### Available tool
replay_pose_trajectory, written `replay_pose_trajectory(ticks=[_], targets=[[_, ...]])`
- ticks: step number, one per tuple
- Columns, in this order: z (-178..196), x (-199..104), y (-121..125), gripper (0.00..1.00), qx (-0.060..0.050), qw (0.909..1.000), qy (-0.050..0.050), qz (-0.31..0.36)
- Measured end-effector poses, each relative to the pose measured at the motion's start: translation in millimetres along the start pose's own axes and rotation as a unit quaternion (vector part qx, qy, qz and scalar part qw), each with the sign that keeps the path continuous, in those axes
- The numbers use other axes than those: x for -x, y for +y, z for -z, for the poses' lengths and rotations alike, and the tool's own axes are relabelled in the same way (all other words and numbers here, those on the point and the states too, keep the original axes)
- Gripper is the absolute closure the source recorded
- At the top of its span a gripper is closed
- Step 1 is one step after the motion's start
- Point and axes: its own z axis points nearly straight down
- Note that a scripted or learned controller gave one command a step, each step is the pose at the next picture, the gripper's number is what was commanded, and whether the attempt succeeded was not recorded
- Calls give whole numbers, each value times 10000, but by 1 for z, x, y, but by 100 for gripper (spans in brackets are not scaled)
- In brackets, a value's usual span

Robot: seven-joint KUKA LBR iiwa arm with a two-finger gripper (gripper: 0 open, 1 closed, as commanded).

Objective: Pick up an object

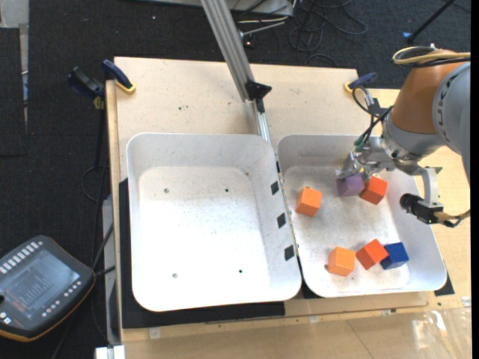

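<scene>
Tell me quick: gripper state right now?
Gripper: down in the right bin, over the purple block beside an orange block; open or closed cannot be told.

From my seat, the wooden bench anchors everything: a teach pendant lies off its near-left corner, blue clamps grip both far corners, an aluminium rail slants over its far edge, cables trail beyond.
</scene>
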Motion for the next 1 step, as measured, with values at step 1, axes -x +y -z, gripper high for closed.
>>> replay_pose_trajectory(ticks=[1], targets=[[52, 8, 10, 100, -97, 9999, 37, 2]])
